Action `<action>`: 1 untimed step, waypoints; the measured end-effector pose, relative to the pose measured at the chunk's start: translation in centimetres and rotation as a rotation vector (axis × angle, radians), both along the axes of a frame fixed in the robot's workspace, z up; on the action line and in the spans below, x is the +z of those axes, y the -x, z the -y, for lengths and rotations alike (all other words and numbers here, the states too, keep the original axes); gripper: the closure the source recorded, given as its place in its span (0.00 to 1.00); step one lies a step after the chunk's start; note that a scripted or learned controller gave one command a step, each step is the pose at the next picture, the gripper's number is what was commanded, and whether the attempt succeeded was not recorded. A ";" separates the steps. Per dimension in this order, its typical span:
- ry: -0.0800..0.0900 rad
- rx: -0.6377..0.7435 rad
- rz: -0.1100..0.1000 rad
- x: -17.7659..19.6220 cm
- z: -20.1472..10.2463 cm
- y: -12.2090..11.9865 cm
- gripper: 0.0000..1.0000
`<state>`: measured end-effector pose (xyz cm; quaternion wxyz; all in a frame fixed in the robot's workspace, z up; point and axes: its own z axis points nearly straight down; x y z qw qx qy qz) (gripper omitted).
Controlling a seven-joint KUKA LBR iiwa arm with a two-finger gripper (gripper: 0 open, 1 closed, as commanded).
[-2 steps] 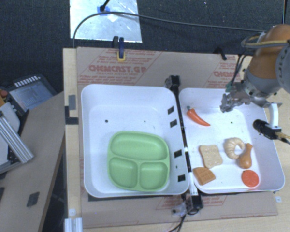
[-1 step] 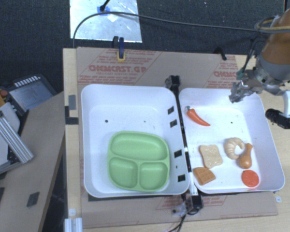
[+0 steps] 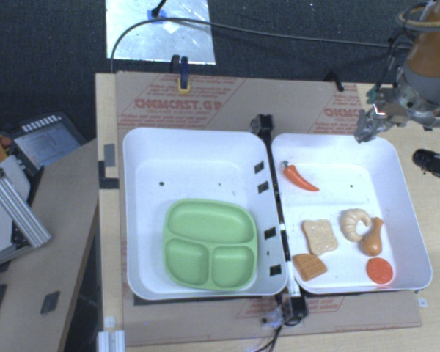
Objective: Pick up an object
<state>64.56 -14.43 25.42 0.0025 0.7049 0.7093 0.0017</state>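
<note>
Grey arm [image 3: 418,86], orange wrist band [image 3: 433,50]

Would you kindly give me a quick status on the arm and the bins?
Hand above right bin's far corner, holding nothing. Chili, bread, chicken leg in right bin, untouched. Green tray in left bin. Nothing blocking.

A green divided plate [image 3: 210,244] lies in the left white bin [image 3: 150,152], toward its near edge. Both bins sit on a cardboard sheet [image 3: 220,97] printed with red lettering, spread over the tabletop [image 3: 66,196]. A silvery foil sheet [image 3: 161,17] lies beyond it. At far left stands what may be a small electronic device [image 3: 44,141].
</note>
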 end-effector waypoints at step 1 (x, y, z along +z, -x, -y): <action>-0.002 0.002 -0.004 0.4 -4.6 0.3 1.00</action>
